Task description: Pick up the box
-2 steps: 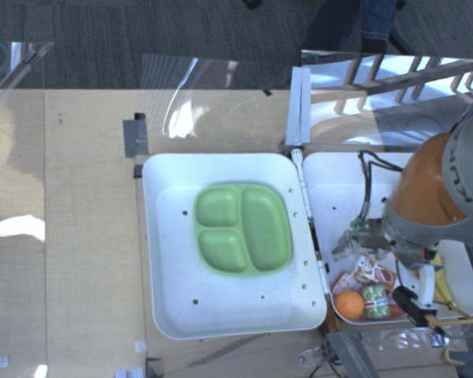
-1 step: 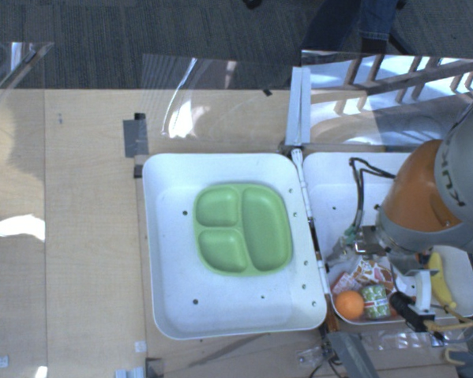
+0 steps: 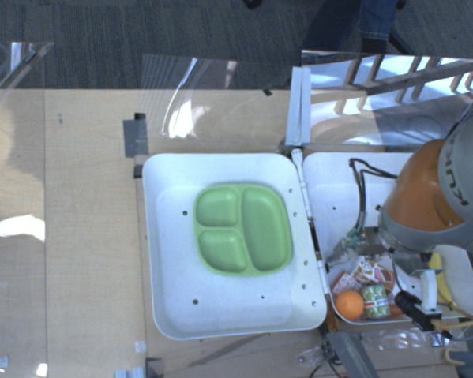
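A small white and red box [image 3: 366, 277] lies in the near part of the right bin [image 3: 331, 179], partly hidden by the arm. My gripper [image 3: 380, 252] reaches down just above it, under the grey wrist and orange band [image 3: 415, 195]. Whether it touches the box is hidden. An orange [image 3: 350, 305] and a small green can [image 3: 376, 302] lie right next to the box on its near side.
The left bin [image 3: 167, 227] holds a green divided plate [image 3: 243, 228]. A yellow banana [image 3: 442, 286] lies at the right bin's far right. A clear plastic wrapper [image 3: 339, 259] lies left of the box. A metal frame [image 3: 299, 110] stands behind the bins.
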### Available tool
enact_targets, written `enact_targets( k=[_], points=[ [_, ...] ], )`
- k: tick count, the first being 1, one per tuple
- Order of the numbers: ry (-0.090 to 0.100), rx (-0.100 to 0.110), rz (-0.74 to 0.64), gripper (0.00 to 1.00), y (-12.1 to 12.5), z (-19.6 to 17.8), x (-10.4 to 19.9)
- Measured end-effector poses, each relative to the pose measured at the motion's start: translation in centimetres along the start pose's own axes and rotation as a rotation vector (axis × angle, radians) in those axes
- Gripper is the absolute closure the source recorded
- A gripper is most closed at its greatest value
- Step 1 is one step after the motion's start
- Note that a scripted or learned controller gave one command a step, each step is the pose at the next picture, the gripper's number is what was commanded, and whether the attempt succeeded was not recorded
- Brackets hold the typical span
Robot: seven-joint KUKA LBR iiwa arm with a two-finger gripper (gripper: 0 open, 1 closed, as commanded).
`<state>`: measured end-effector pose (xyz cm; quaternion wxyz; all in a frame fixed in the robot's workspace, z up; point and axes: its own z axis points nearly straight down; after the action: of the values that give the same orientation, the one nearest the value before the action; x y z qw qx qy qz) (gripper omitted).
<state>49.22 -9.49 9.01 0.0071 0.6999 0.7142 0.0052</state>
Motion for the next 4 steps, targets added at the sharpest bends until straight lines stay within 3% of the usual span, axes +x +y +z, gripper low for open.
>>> enact_targets(
  k=[1,2,3,4],
  points=[
    [0.000,0.000,0.000,0.00,0.0,0.0,0.0],
    [-0.005,0.002,0.020,0.00,-0.3,0.1,-9.8],
    [-0.002,0.008,0.133,0.00,8.3,0.5,-11.2],
    [-0.001,0.007,0.063,0.00,0.8,0.2,-9.1]
  ],
)
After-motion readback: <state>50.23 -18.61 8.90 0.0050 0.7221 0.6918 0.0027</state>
